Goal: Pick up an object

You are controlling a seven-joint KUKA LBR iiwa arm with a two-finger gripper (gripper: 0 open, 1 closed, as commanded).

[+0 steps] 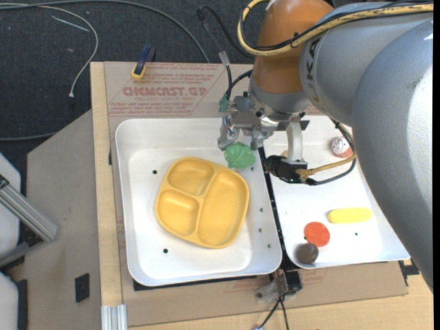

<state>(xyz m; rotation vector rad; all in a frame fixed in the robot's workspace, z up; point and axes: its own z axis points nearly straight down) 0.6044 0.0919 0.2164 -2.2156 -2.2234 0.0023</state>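
The gripper [240, 141] hangs low over the back right corner of the left bin [124, 158], pointing pretty much straight down. There's a crumpled green object [240, 157] right at its tip, and it looks like the two are touching. From this angle you honestly can't tell whether the gripper is clamped on it or just sitting loose above it, because the wrist hardware blocks the view of that spot.

The green object lies at the far right edge of a yellow plate [203, 201], just beside its rim or maybe barely on it. The plate has three compartments, sits a bit skewed, and takes up most of the middle of the left bin.

Over the divider, the right bin [323, 194] has a few bits in it. There's a stubby yellow piece [349, 216] toward the near side. An orange disc [317, 234] sits just left of it, and a dark round thing [306, 253] is right against the disc in the near left corner. A small pale ball [339, 145] sits farther back, close to the arm.

The arm [385, 81] comes in big and grey from the right, with the orange band [289, 26] bulging just above the wrist. Both bins rest on a cardboard sheet [172, 88] with red print on it, and a blue clip [143, 60] is stuck on its far edge.
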